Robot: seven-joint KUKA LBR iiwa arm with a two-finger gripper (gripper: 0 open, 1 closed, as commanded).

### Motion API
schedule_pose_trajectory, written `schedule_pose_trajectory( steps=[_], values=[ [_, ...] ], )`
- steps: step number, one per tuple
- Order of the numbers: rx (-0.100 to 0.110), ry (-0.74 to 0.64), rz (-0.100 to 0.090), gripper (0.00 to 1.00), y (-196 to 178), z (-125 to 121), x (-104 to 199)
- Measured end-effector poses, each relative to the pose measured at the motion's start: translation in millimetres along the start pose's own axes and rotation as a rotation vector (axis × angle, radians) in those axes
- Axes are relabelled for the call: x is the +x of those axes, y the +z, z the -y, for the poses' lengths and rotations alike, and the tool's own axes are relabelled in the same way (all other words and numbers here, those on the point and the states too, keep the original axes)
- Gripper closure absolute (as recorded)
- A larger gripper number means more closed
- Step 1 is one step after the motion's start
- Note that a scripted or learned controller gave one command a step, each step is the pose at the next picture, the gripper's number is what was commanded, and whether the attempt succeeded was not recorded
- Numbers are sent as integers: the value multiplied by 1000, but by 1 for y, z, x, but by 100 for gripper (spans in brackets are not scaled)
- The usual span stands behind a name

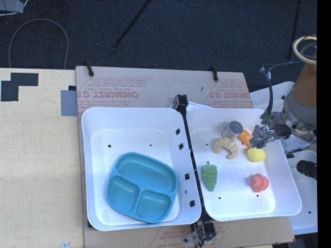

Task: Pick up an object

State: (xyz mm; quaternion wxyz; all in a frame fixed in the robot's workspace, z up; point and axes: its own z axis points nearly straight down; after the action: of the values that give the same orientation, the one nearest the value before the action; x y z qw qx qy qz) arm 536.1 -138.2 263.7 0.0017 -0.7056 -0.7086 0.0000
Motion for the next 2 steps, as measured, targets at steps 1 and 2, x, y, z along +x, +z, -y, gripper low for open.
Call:
schedule_pose_trajectory(
  steps=[1,2],
  values=[
    [2,1,1,100,12,5,61],
    [2,2,1,100,28,5,110]
  ],
)
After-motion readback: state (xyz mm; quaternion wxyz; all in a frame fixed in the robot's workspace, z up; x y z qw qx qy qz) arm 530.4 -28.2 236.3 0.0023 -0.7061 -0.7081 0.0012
